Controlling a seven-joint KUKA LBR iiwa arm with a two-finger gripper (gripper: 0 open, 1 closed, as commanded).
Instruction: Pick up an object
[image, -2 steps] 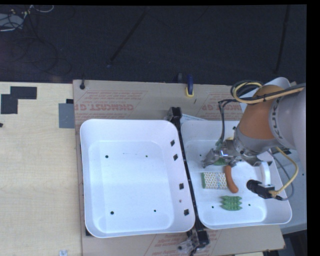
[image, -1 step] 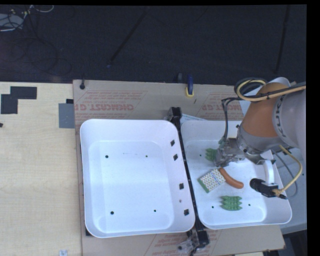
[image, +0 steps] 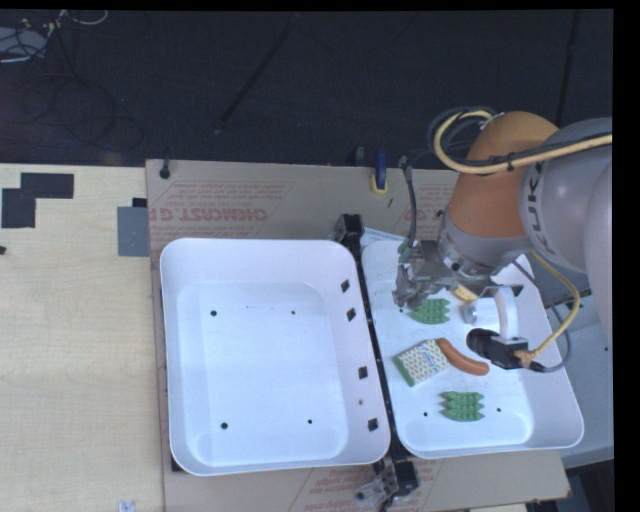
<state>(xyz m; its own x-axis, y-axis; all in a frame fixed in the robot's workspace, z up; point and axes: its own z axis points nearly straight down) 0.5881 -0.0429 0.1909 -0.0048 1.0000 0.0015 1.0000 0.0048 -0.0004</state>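
End effector (image: 412, 288): low in the right bin (image: 560, 425), at its upper-left part; grip state not discernible.
Nearest object: upper green piece (image: 431, 312), just beside my tip, likely target.
Others: checkered block (image: 421, 362), orange sausage (image: 463, 357), lower green piece (image: 461, 404), apart, so a free approach.
Left bin (image: 180, 300): probable drop site.
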